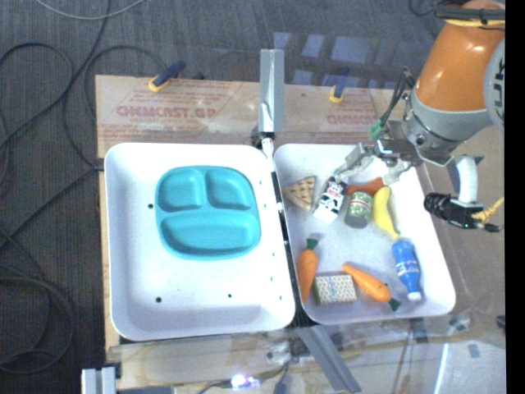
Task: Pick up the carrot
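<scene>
Where 2 white bins sit side by side on the bench, holds a blue divided tray [209, 212] in the left bin [115, 220]. Reaches in from the right as a grey and orange arm [459, 64]. Hangs over the far end of the right bin [439, 277] with the gripper [375, 164] spread open, gripping nothing, just above a small can [358, 208]. Lies near the bin's front: 1 carrot [306, 273] by the left wall, and a second carrot [367, 281], slanted, just right of a patterned block [335, 288].
</scene>
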{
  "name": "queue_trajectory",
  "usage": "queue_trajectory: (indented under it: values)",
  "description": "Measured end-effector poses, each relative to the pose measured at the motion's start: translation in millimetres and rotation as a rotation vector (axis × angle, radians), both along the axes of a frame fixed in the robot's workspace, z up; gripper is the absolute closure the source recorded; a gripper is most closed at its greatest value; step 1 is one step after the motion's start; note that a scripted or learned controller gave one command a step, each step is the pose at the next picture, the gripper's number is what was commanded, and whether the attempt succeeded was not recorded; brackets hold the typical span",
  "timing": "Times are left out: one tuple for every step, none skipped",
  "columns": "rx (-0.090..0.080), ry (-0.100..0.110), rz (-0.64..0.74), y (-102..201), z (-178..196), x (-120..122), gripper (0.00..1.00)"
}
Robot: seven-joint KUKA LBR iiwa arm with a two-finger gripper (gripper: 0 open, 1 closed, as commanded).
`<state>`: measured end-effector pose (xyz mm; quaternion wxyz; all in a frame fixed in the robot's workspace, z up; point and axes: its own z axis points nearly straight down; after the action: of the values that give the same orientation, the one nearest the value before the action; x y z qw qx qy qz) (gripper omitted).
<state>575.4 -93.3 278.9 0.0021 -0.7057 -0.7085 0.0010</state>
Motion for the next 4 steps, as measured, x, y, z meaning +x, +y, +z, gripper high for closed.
queue_trajectory:
  values:
    - [0.0, 0.0, 0.0, 0, 0, 0, 0.0]
    - [0.002, 0.0, 0.165, -6, -127, -71, 0.0]
    - [-0.001, -0.014, 0.25, -30, -190, -88, 0.0]
    - [-0.002, -0.02, 0.25, -30, -181, -86, 1.0]
